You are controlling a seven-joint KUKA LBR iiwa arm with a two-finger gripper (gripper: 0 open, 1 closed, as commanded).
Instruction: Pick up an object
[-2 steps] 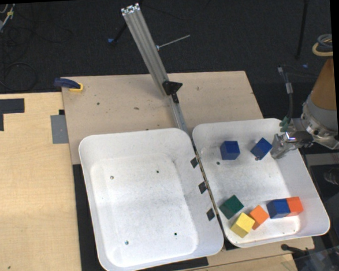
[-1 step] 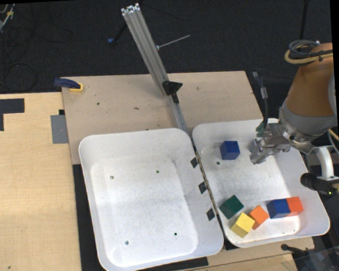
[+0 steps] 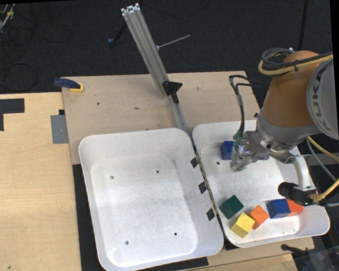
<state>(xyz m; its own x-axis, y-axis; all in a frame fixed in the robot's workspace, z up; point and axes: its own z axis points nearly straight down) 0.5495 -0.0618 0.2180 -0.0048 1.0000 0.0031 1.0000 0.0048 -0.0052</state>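
My gripper (image 3: 238, 161) hangs low over the right bin (image 3: 263, 230), in its upper half. A small blue block (image 3: 227, 150) lies right at the gripper's left side, partly hidden by it; I cannot tell whether it sits between the fingers. Near the bin's front lie a dark green block (image 3: 231, 206), a yellow block (image 3: 243, 224), an orange block (image 3: 259, 215), a blue block (image 3: 278, 208) and a red piece (image 3: 295, 208) beside it.
The left bin (image 3: 102, 160) sits beside the right one, with black clips (image 3: 201, 186) along the shared edge. A slanted aluminium rail (image 3: 149, 46) rises behind the bins. Cables and a black hose end (image 3: 292, 193) hang near the right bin's right edge.
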